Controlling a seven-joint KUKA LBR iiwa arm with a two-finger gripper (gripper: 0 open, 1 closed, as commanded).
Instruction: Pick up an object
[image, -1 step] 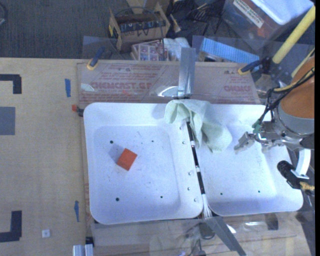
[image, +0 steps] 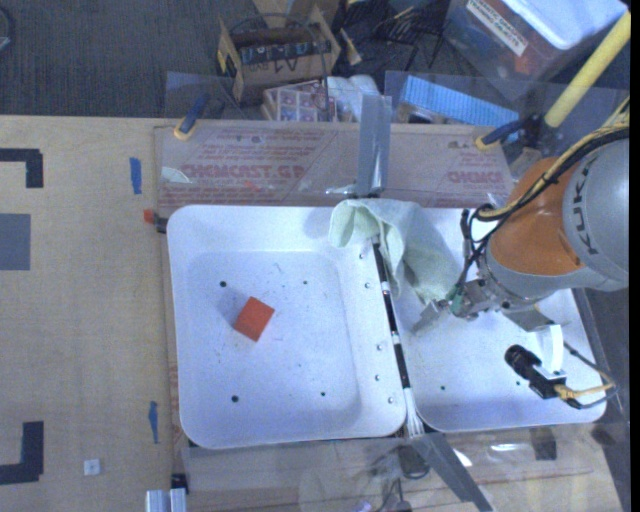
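"KUKA" lettering marks the arm (image: 590, 215) above the right bin (image: 480, 400).

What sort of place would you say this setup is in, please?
Probably a robotics lab: a KUKA arm reaches over two white bins, one bearing an orange block, with cardboard boxes behind the bench.

The wooden desk (image: 80, 330) carries two white bins: one (image: 200, 400) well left of the claw (image: 440, 310), the other (image: 480, 400) beneath it.
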